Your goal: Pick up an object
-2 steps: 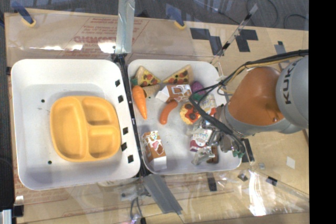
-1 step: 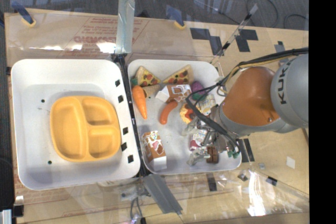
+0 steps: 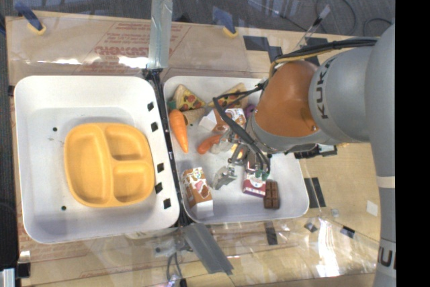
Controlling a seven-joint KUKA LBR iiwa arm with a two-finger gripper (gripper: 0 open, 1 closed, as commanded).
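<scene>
Gripper low in right bin, w/ fingers slightly apart, nothing between them. Tips sit btwn small carton and dark-red packet. Carrot further up-left. Yellow tray in left bin.

Right bin contents: candidate objects, scattered

Orange carrot lies lengthwise along the left wall, tip pointing toward the near edge; pizza slice sits just above it in the far left corner. Small orange-red piece lies tilted, near the carrot's right side. Small carton with red-and-white print sits at the near left wall, slightly tilted. Second printed carton lies toward the near right, with a brown chocolate bar touching its right edge. Another printed pack lies mid-bin, partly hidden by the arm
</scene>
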